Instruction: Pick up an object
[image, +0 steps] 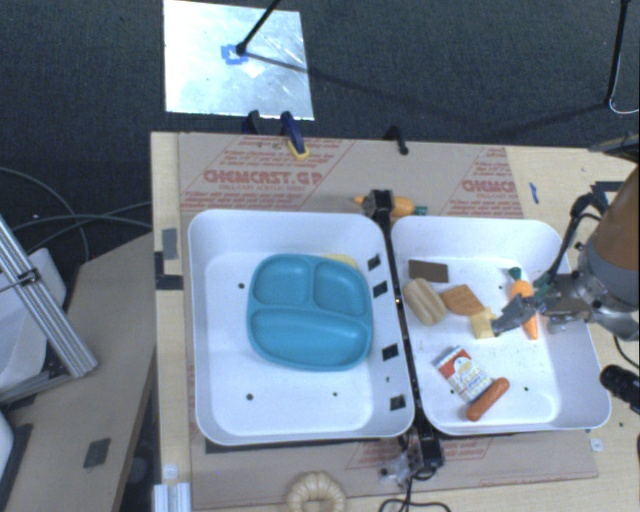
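Note:
The right bin (565, 385) holds several toy foods. An orange carrot with a green top (522, 292) lies at its right side, and my gripper (515, 318) hangs right over the carrot's lower end, reaching in from the right. A small yellow block (483, 324) sits just left of the gripper. Further left lie a tan toast slice (462, 299), a bread roll (424, 301) and a brown rectangle (428, 271). A red and white packet (461, 371) and a sausage (487, 398) lie near the front.
The left bin (215, 330) bears a blue divided plate (310, 310) with a yellow piece (342, 259) peeking out behind it. A black clamp with an orange part (395, 207) sits at the back where the bins meet.

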